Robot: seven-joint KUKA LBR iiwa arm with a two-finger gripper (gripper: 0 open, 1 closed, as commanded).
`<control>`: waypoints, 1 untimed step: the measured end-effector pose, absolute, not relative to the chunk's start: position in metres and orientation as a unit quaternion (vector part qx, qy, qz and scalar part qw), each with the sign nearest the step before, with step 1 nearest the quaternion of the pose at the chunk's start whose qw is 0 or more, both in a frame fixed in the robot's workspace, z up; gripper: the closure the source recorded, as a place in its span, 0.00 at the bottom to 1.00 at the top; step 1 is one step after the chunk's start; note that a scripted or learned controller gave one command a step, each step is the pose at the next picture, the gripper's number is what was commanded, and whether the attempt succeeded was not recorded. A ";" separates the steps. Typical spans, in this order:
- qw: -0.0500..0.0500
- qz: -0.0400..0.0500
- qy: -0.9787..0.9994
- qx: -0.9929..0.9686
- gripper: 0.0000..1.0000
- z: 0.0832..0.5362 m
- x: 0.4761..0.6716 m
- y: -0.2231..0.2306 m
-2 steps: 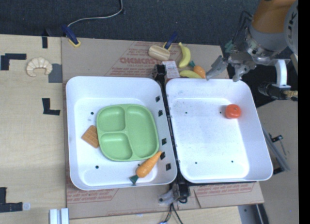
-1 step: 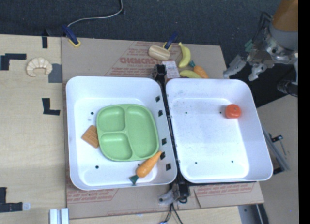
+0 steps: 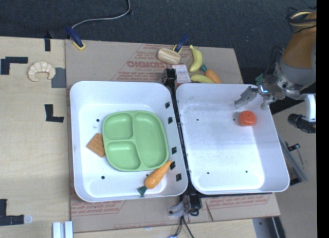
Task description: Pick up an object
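Note:
A small red tomato-like object (image 3: 247, 118) lies in the right bin (image 3: 226, 175), near its far right corner. My gripper (image 3: 255, 99) hangs just above and behind it at the bin's far right rim. Its two fingers are spread open, one finger (image 3: 244, 97) reaching left, and nothing is between them. The grey arm with its orange band enters from the right edge.
The left bin (image 3: 82, 180) holds a green divided plate (image 3: 135, 140), a toy carrot (image 3: 157, 176) and an orange wedge (image 3: 96, 144). Behind the bins lie bananas (image 3: 196, 60), a bread roll (image 3: 168, 55) and a small box (image 3: 181, 72). A croissant (image 3: 41, 71) sits far left.

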State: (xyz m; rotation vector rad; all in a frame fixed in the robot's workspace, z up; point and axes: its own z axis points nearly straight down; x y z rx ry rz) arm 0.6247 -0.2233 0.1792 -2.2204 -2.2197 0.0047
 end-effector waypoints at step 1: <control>-0.002 0.000 -0.708 -0.707 0.00 0.088 0.641 -0.212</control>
